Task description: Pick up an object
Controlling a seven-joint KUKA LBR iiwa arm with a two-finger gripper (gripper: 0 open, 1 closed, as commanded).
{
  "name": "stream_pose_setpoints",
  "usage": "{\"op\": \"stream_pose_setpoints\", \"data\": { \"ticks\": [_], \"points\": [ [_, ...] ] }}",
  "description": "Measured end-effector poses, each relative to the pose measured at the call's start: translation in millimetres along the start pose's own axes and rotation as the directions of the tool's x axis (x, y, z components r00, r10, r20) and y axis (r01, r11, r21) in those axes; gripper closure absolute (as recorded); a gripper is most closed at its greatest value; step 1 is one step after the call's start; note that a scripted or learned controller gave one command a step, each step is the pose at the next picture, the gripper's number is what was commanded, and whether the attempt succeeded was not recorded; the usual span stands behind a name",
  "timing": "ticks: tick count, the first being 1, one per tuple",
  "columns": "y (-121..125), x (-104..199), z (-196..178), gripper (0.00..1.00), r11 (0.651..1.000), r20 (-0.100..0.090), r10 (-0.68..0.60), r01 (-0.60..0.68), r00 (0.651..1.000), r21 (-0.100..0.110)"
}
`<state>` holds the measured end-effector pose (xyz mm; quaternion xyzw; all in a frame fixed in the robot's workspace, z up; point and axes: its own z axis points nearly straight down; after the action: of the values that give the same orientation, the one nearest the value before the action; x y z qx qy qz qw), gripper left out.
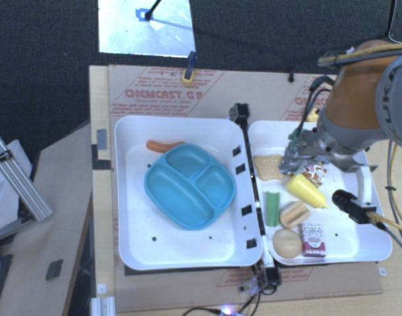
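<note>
Toast [269, 167] lies just left of the gripper [294, 162], and I cannot tell what the gripper is doing. Food sits close together there, so it could bump the yellow corn [307, 190] and miss.

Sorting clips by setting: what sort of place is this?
Likely a robotics lab bench: a grey arm reaches over two white bins holding toy food and a blue plate, on a protective sheet.

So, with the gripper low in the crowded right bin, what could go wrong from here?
1. The gripper sits among a tan bread slice, a yellow wedge-shaped toy and a small red-and-white packet; it may nudge them or catch two at once.
2. The bread slice lies flat, so the grasp may slip.
</note>
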<state>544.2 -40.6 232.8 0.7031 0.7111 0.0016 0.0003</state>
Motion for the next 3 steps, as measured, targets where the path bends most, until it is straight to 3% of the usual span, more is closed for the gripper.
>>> {"op": "stream_pose_setpoints", "data": {
  "ticks": [1, 2, 3],
  "points": [
    [2, 13, 16, 1.0, 1.0, 0.002, 0.005, -0.005, 1.0, 0.003],
    [4, -5, 4, 1.0, 1.0, 0.003, 0.011, -0.011, 1.0, 0.001],
    [0, 2, 18, 1.0, 1.0, 0.002, 0.008, -0.008, 1.0, 0.003]
  ]
}}
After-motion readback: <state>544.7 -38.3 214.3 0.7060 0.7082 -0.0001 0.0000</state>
